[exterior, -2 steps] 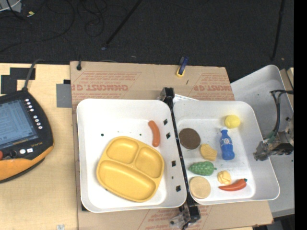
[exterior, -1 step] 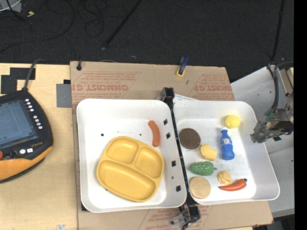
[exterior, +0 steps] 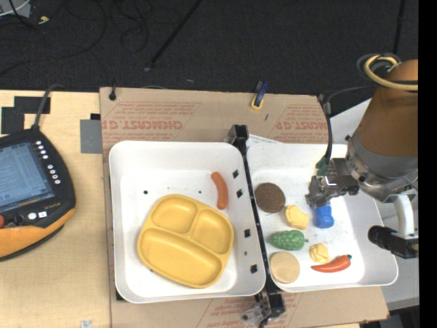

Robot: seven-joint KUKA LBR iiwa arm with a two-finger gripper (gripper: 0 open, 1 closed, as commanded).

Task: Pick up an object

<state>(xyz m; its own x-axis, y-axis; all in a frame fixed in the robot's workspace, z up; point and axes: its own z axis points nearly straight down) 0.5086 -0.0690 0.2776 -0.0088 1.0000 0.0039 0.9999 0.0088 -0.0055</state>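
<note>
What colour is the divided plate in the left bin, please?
Yellow: the divided plate, seen in the camera view.

A yellow divided plastic tray [exterior: 186, 239] and an orange toy sausage [exterior: 220, 190] are lying in the left white bin [exterior: 130, 183]; a brown round cookie [exterior: 270, 197], green toy vegetable [exterior: 287, 239] and red toy chili [exterior: 330, 264] are sitting in the right white bin [exterior: 382, 272].

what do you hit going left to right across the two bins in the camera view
yellow divided plate → sausage → brown round cookie → green vegetable → blue block → red chili pepper
</note>
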